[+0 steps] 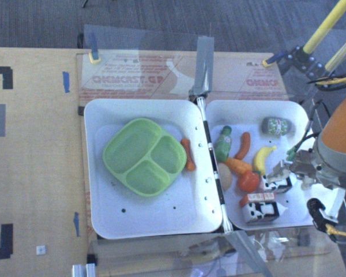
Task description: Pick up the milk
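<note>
The milk [261, 208] is a small carton with black and white cow patches and a red strip on top. It lies near the front of the right bin [297, 111]. My gripper [281, 176] hangs low over that bin, just behind and to the right of the carton. Its tip is close to the carton's far edge, and a black and white piece shows under it. I cannot tell whether it touches the milk. The grey arm with its orange band [339, 137] comes in from the right.
The right bin also holds a green bottle [222, 144], a red chili [243, 146], a banana [263, 157], a carrot [237, 165], a red tomato [248, 181] and a grey can [275, 126]. In the left bin lie a green divided plate [144, 156] and an orange sausage [188, 154].
</note>
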`<state>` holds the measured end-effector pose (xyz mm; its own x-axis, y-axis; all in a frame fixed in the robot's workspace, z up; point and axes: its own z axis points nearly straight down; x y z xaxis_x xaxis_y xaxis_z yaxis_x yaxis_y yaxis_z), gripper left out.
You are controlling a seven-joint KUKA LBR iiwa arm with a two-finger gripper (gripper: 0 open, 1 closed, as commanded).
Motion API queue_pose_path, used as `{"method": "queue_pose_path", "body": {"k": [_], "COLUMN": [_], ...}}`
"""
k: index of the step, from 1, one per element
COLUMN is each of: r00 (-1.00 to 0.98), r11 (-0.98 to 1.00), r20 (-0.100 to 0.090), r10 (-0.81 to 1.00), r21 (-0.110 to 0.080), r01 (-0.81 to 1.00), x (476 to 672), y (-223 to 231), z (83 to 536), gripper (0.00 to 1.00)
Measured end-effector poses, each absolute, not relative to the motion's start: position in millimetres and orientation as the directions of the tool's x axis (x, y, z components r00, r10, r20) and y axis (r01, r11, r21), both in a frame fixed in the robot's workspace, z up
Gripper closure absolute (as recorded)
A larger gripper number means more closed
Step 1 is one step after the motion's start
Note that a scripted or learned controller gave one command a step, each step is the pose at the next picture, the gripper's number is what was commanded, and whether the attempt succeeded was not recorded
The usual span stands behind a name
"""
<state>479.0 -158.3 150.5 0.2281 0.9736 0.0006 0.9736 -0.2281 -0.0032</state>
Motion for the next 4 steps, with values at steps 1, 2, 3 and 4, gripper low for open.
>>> {"method": "queue_pose_path", "body": {"k": [1,2,3,4], "r00": [0.219,0.223,0.224,0.454], "r11": [-0.219,-0.223,-0.224,-0.453], "r20": [0.001,-0.003,-0.005,0.006], "r10": [0.976,0.975,0.975,0.891], "r21": [0.026,0.035,0.035,0.047], "r01": [0.975,0.974,0.974,0.890], "x": [487.7,489.4,489.2,509.8], "y": [-179.6,-182.4,-183.0,-154.6], "z": [112.5,124.2,124.2,106.1], "gripper": [0.00,1.00,0.00,0.00]}}
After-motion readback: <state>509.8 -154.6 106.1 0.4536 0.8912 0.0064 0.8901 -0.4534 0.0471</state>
